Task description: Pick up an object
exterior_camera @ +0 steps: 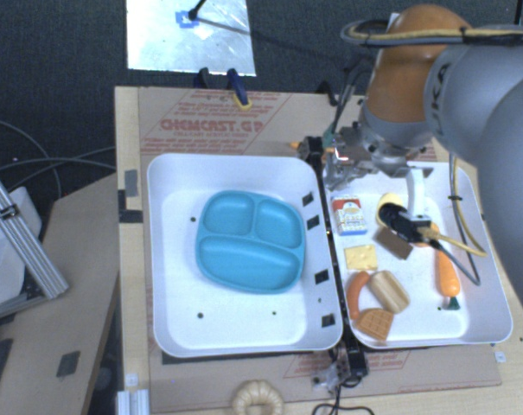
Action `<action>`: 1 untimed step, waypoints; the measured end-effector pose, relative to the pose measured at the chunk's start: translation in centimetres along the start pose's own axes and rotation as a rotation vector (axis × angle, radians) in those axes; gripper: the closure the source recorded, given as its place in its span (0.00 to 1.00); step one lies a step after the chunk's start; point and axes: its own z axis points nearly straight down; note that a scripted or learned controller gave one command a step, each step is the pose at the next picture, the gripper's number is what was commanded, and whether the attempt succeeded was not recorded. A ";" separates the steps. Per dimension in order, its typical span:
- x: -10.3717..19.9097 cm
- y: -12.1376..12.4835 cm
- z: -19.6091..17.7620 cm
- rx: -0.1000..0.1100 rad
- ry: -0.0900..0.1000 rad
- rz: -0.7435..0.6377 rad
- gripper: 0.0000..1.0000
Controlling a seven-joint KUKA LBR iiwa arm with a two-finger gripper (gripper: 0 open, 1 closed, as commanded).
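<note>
The right bin (486, 314) holds several toy foods. There is a small carton with a red top (349, 215), a yellow cheese slice (360, 258), an orange sausage (356, 290), a bread loaf (389, 290), a waffle (375, 324), a carrot (449, 275), a brown block (395, 243) and a yellow piece (390, 201). My gripper (341, 172) hangs over the far left corner of this bin, just above the carton, below the orange wrist band. I see nothing held in it.
A blue divided plate (251, 239) lies in the left bin (170, 318). Black clips line the wall (323, 249) between the bins. A shiny sheet (190, 22) and a blue clamp (238, 88) sit behind; a beige ring (257, 398) lies at the front edge.
</note>
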 end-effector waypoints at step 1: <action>-0.1 -0.5 0.4 0.002 -0.001 0.003 1.00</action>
